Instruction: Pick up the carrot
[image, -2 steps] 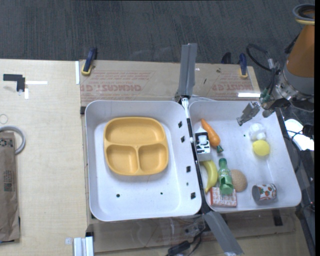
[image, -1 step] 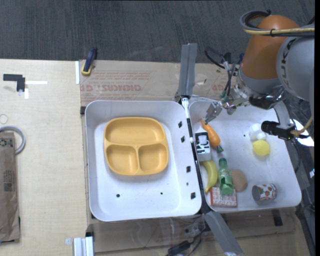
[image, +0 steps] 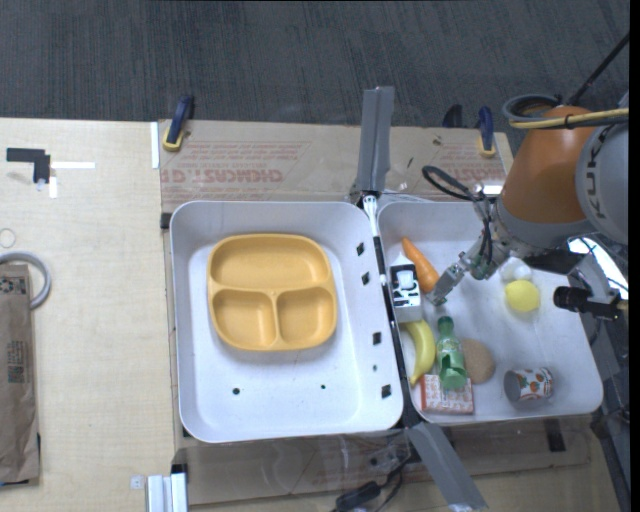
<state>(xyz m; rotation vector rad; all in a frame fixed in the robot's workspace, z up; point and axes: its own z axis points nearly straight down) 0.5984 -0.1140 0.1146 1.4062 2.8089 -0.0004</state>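
Camera view looking down, and the carrot (image: 420, 261) is lying in the right bin (image: 560, 345), up near its top left corner, tilted so the slim end points toward the divider and the fat end toward the middle of the bin. Just below it sits a small black-and-white box (image: 403, 287), very close, maybe touching, and further down a banana (image: 421, 349), a green bottle (image: 450, 352) and a red-edged packet (image: 446, 396) crowd together. The pincer (image: 443, 285) hangs right at the carrot's lower right end, its tips low and slanted in from the right, but whether the fingers are wide or narrow I cannot tell from up here, and nothing shows the carrot between them, so call this the approach, not a grasp. To do it well, I would say the fingers want to straddle the carrot across its width, near the thicker half, coming down square rather than glancing off the end, since a tapered thing like that will likely squirt sideways. Watch the box on the near side, a finger landing there would block the close. Out beyond, a yellow ball (image: 521, 296), a brown round thing (image: 479, 361) and a small can (image: 527, 384) sit well apart, no trouble. Over in the left bin (image: 200, 380) the yellow divided plate (image: 271, 291) waits on the worktop (image: 90, 300) side.
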